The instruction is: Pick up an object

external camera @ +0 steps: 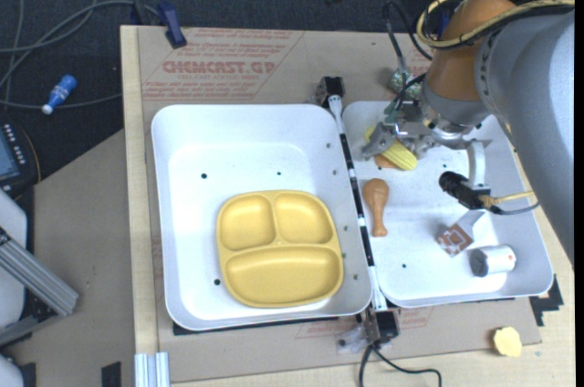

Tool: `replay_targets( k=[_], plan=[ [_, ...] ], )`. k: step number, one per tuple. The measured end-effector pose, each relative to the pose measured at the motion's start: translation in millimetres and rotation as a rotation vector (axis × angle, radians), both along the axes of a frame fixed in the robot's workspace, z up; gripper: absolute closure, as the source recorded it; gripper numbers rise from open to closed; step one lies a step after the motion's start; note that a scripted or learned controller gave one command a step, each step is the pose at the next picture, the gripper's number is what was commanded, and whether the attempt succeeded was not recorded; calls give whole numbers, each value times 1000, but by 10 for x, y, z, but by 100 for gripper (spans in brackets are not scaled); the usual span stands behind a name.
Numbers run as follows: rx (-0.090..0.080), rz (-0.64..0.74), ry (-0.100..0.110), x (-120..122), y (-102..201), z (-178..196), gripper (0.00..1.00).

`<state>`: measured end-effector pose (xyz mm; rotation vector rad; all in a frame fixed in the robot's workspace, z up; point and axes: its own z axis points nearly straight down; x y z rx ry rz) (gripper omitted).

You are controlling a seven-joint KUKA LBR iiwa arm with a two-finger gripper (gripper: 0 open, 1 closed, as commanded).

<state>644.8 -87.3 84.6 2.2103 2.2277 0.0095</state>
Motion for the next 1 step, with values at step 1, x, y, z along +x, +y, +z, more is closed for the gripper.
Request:
replay_targets(
  k=[1],
  plan=[
    [-3,-5,2,-22,-44,116,100]
  ],
)
